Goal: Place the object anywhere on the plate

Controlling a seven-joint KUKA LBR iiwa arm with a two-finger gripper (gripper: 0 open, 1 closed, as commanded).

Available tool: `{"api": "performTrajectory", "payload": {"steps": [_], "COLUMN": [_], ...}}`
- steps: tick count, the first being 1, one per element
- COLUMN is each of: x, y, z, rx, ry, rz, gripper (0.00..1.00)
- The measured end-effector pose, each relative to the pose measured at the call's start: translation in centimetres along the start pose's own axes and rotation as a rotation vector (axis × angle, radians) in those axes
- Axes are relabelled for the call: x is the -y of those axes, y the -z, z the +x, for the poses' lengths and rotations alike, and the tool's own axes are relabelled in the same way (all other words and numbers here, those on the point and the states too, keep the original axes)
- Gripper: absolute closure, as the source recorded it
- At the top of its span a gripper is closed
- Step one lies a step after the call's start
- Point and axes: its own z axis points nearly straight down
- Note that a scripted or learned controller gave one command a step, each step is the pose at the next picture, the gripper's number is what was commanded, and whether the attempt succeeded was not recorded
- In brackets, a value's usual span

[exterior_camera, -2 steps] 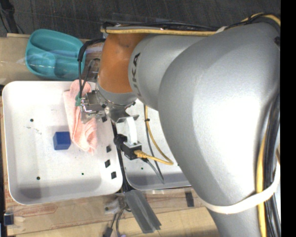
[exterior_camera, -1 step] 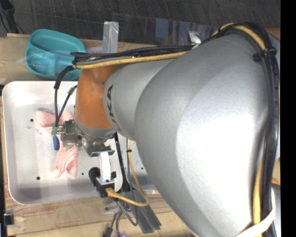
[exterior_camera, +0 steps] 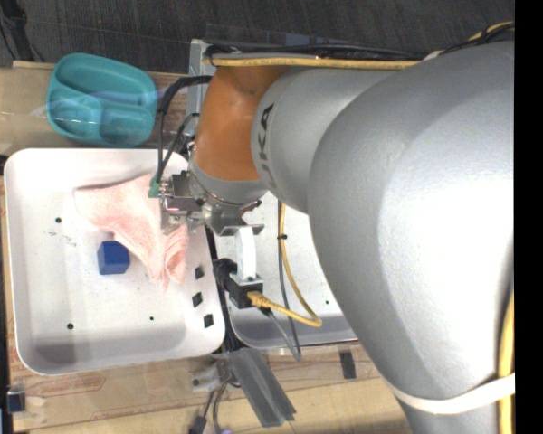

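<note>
Gripper (exterior_camera: pixel 175 208) hangs over left bin (exterior_camera: pixel 36 242), at pink cloth (exterior_camera: pixel 140 220); grip state cannot be told. Blue cube (exterior_camera: pixel 113 258) lies just left of the cloth. Advice: confirm grasp before lifting; plate location unclear.

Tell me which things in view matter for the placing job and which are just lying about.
Job:
blue block, possibly the object
gripper, over the left bin
No plate that I can make out.

Lying about:
pink cloth in the left bin
teal container beyond the bin
</note>
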Motion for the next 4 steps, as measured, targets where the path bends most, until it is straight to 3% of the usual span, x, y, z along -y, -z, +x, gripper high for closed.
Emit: {"api": "performTrajectory", "payload": {"steps": [1,2,3,4], "x": [-5.4,-7.9,-5.3,-7.2], "y": [-1.0,-1.3,-1.3,0.5], "z": [-1.9,-5.8,-10.7,-15.3], "rx": [0.000,-0.001,-0.002,-0.003], "ry": [0.024,-0.066,-0.206,-0.260], "rz": [0.002,0.001,0.004,0.002], "gripper": [1.00,1.00,1.00,1.00]}}
